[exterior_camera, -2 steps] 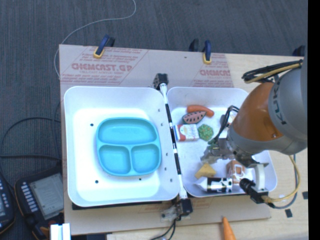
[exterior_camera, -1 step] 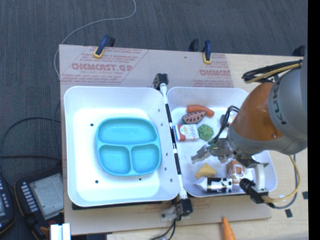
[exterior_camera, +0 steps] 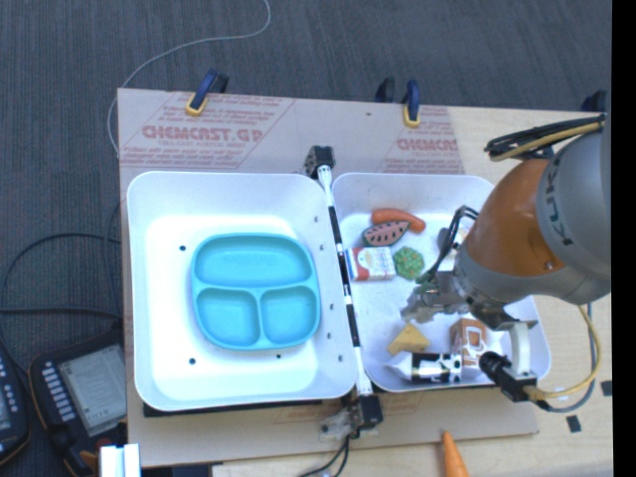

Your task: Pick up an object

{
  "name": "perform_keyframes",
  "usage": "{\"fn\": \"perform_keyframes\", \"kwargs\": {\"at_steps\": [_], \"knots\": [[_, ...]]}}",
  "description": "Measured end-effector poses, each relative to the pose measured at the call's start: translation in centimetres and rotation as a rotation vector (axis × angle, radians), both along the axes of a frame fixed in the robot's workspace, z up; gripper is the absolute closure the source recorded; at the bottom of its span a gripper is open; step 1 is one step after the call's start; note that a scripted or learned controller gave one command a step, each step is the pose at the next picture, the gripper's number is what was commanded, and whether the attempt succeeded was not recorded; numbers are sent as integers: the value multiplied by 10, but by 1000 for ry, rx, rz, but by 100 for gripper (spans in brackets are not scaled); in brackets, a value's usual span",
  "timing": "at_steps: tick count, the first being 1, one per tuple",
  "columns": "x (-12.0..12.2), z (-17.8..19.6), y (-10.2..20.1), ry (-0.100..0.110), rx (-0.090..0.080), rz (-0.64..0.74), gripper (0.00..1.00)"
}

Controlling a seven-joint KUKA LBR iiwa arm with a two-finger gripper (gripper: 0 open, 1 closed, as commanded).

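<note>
The right bin [exterior_camera: 350, 311] holds several small toy foods. An orange sausage [exterior_camera: 397, 219] lies at the back, with a red-brown slice [exterior_camera: 385, 235] just in front of it. A red and white carton [exterior_camera: 374, 262] sits beside a green broccoli piece [exterior_camera: 408, 261]. A yellow wedge [exterior_camera: 407, 341], a black and white piece [exterior_camera: 432, 368] and a brown and white item [exterior_camera: 467, 337] lie near the front. My gripper [exterior_camera: 427, 303] hangs low between the broccoli and the yellow wedge, with nothing visibly held.
The left bin [exterior_camera: 159, 366] holds a blue divided plate [exterior_camera: 256, 291]. A metal divider rail [exterior_camera: 338, 256] runs between the bins. The grey and orange arm [exterior_camera: 527, 241] covers the right bin's right side. Clamps [exterior_camera: 409, 102] hold the board's far edge.
</note>
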State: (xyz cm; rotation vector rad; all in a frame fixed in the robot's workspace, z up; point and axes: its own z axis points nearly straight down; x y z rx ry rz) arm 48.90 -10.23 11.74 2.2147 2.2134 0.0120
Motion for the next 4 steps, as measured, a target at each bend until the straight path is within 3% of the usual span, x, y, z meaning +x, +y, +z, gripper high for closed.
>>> {"fn": "perform_keyframes", "kwargs": {"at_steps": [1, 2, 3, 4], "knots": [[0, 0, 0, 1, 0, 0, 0], [-4, -30, 3, 9, 0, 0, 0], [-3, -19, 3, 5, 0, 0, 100], [66, 109, 38, 11, 1, 2, 100]]}}
